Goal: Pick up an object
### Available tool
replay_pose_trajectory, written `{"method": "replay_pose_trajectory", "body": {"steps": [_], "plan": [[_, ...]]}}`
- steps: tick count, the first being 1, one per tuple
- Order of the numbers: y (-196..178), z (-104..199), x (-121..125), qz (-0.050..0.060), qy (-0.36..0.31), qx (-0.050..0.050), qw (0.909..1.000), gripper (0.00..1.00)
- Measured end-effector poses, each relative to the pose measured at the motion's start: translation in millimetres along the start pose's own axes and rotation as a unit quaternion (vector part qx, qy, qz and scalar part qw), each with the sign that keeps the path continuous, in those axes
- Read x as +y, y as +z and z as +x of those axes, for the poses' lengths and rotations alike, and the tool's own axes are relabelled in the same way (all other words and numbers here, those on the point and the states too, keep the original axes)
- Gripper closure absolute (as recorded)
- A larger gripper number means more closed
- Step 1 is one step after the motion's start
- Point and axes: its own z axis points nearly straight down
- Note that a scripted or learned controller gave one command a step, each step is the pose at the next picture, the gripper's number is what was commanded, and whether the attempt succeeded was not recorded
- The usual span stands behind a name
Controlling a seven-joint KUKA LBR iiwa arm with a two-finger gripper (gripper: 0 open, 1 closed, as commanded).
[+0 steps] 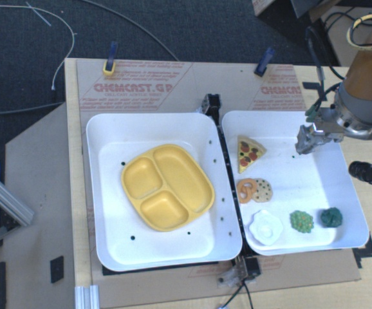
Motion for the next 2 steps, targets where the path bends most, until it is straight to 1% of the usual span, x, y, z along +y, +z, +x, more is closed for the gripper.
{"method": "replay_pose_trajectory", "body": {"steps": [2], "plan": [[-18.6,103.3,-19.1,0.0,-0.001,0.0,1.0,1.0]]}}
